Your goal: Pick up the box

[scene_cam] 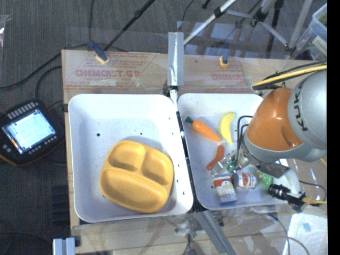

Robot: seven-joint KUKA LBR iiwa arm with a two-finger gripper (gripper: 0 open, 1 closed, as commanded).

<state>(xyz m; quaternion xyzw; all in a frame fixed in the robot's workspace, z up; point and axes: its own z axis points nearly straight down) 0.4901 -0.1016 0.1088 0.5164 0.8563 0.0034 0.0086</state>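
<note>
Box (225, 189): we count one, small, white with red and blue print, lying in the right bin near its front edge, just below the gripper.
Gripper (232, 162): we see it low in the right bin, above the box, between the sausage and the can; mostly hidden under the wrist. Jaws: we cannot tell if apart or together. We see nothing held between them.
Can (246, 180): one, small, red and white, on its side, just right of the box, touching or nearly so.
Sausage (216, 157): one, reddish-orange, slanted, just left of the gripper.
Carrot (204, 130): one, orange with green tip, toward the bin's back left.
Banana (227, 126): one, yellow, right of the carrot, near the arm.
Green item (264, 181): one, partly hidden by the arm, right of the can; we cannot tell what it is.
Arm (289, 124): one, grey with orange band, covering the right bin's right side.
Right bin (187, 142): one, white.
Left bin (85, 142): one, white, holds one yellow divided tray (137, 175), upside down, front right.
Pendant (27, 130): one, on the floor left of the bench, screen lit.
</note>
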